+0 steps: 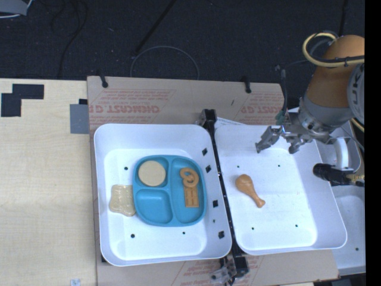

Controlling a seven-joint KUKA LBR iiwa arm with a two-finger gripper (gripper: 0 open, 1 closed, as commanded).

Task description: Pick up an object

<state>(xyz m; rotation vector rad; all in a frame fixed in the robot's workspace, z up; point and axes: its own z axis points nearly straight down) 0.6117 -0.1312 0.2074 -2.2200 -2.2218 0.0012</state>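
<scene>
A tan toy chicken drumstick (249, 190) lies near the middle of the right bin (297, 231). My gripper (278, 143) hangs over the far right part of that bin, up and to the right of the drumstick, with its two fingers spread apart and nothing between them. In the left bin (113, 243) sits a blue divided plate (159, 210) that carries a round tan biscuit (151, 173) and a brown pretzel-like piece (190, 186). A pale slice of bread (122, 200) rests against the plate's left edge.
A black divider (215, 177) runs between the two bins. Cardboard (178, 103) lies behind the bins. The pale wooden bench (41, 183) stretches to the left.
</scene>
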